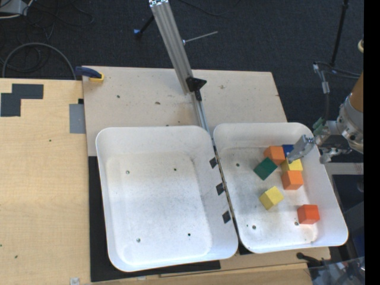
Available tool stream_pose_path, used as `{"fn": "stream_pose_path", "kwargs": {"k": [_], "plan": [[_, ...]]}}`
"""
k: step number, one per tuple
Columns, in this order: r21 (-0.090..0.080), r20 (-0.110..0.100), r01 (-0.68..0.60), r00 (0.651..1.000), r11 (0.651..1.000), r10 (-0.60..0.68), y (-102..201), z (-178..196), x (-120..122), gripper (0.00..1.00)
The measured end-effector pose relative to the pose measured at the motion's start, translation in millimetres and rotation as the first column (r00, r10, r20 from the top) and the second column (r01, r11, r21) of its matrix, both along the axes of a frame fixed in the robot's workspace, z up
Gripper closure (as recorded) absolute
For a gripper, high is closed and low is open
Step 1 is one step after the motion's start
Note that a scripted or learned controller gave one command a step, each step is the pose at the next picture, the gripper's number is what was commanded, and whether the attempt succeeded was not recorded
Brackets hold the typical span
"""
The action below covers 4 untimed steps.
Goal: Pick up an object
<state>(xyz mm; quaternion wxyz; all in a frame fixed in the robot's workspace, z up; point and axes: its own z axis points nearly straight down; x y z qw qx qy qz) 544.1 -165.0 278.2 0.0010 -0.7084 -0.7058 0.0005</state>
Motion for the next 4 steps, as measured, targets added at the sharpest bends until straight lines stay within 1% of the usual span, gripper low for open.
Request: {"fn": "stream_pose_path", "kwargs": {"k": [1,2,3,4], "plan": [[-0.002,0.009,-0.007,1.0,1.0,0.007,24.2,162.6,-3.6,0.0],[-0.001,0.003,-0.009,1.0,1.0,0.009,77.1,162.6,51.5,0.0],[0.002,-0.003,-0.011,1.0,1.0,0.011,173.1,140.0,66.9,0.0],[-0.001,-0.002,-0.008,1.0,1.0,0.008,170.3,141.5,66.5,0.0]]}}
